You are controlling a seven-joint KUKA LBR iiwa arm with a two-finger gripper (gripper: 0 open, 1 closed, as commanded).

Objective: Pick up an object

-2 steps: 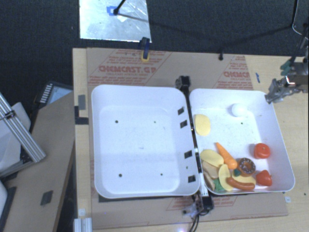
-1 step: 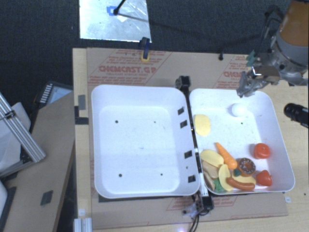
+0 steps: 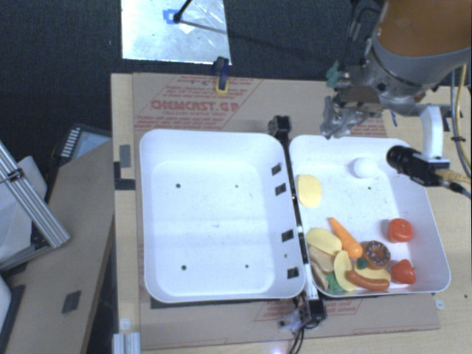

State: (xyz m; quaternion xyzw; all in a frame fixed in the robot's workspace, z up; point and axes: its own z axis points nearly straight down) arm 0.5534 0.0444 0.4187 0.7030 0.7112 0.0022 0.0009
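Observation:
My gripper (image 3: 337, 127) hangs above the far edge of the right bin (image 3: 424, 220), with nothing seen between its fingers. In that bin lie a white egg (image 3: 363, 167), a pale yellow slice (image 3: 310, 190), an orange carrot (image 3: 345, 237), a red tomato (image 3: 400, 230), a chocolate donut (image 3: 377, 254), a sausage (image 3: 366, 280), a red strawberry (image 3: 403, 271) and several yellow pieces (image 3: 322, 240). Most of them crowd the near corner. The egg sits closest to the gripper, just to its right and nearer the camera.
The left bin (image 3: 214, 216) stands beside the right one, joined by black clips (image 3: 281, 190). A black cylinder on a white bracket (image 3: 413, 162) overhangs the right bin's far right rim. A silver sheet (image 3: 175, 19) lies beyond the bench.

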